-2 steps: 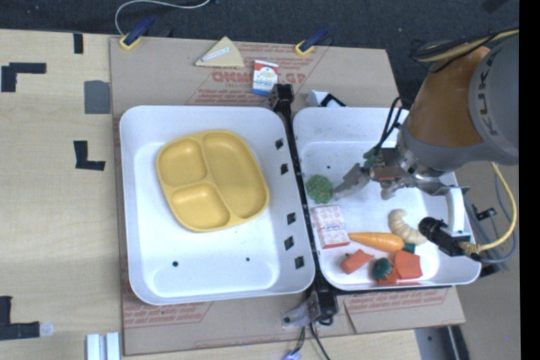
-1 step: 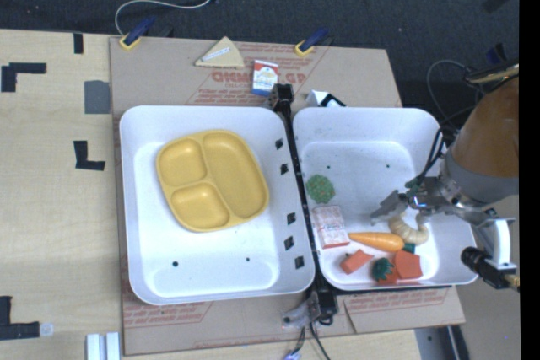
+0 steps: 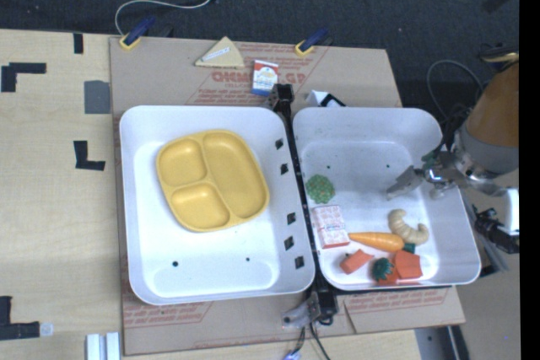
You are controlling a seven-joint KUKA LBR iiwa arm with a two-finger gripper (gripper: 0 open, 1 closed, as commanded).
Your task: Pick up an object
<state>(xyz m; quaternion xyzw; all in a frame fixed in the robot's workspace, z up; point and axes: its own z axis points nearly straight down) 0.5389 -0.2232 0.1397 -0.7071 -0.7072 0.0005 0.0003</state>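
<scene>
Carrot (image 3: 377, 240) lying low in right bin (image 3: 363, 126), arm reaching from right, jaws (image 3: 411, 180) spread, holding nothing

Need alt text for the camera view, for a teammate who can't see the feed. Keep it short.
The gripper reaches in from the right over the right bin, above a carrot, broccoli, a small box and other toy food. The left bin holds a yellow divided plate.

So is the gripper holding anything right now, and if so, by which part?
Nothing is held. The gripper hangs over bare floor in the right bin, apart from the toy food below it, with nothing between its fingers.
</scene>
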